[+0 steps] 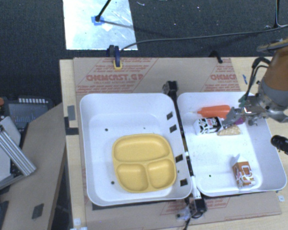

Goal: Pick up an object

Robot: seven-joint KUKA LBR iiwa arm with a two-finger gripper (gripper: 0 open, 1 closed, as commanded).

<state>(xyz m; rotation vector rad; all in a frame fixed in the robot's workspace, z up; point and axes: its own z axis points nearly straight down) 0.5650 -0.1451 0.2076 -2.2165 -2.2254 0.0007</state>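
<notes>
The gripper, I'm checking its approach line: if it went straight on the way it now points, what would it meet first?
The gripper points toward the view's left, low over the right bin. First in line looks like the black-and-white carton, just below the orange object; depth is unclear.

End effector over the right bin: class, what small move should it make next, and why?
Probably a short drop straight down. The end effector hangs at the cluster in the right bin, where the orange carrot-shaped toy, the black-and-white carton and a tan piece lie close together, and nothing shows gripped yet.
</notes>
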